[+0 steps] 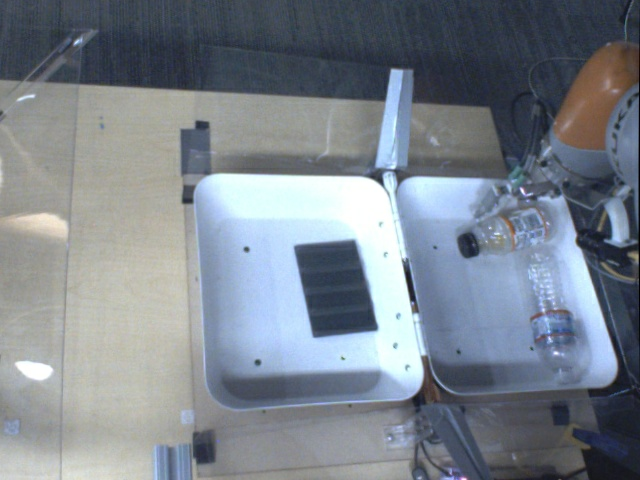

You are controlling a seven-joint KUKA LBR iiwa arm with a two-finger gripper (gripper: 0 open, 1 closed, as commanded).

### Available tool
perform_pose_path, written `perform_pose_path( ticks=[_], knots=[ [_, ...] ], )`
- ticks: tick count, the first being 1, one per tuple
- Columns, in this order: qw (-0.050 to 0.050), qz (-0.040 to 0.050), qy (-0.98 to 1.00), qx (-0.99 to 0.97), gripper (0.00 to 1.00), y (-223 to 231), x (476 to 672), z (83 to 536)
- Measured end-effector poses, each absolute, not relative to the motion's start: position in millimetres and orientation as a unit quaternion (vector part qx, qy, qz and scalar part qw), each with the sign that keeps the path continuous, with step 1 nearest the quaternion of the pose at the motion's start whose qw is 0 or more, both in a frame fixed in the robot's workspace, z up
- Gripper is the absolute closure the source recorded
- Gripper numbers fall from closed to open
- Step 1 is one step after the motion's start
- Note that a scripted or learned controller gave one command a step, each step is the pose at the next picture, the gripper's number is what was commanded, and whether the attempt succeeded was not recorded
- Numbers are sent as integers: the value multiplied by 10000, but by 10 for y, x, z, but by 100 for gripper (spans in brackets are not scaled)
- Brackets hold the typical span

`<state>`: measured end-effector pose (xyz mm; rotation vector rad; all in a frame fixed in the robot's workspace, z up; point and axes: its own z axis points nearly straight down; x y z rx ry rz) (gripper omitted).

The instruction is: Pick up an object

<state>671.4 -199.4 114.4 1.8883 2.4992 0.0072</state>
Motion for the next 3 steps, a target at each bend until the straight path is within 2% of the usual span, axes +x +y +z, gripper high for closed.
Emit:
perform_pose_path(
  ticks=[1, 2, 3],
  knots=[
    [41, 20, 8201, 5721, 0, -1645, 6526, 881],
    [38, 31, 8194, 5732, 0, -1219, 6235, 883],
    [-84, 27, 8031, 5958, 0, -1961, 6701, 868]
  ],
)
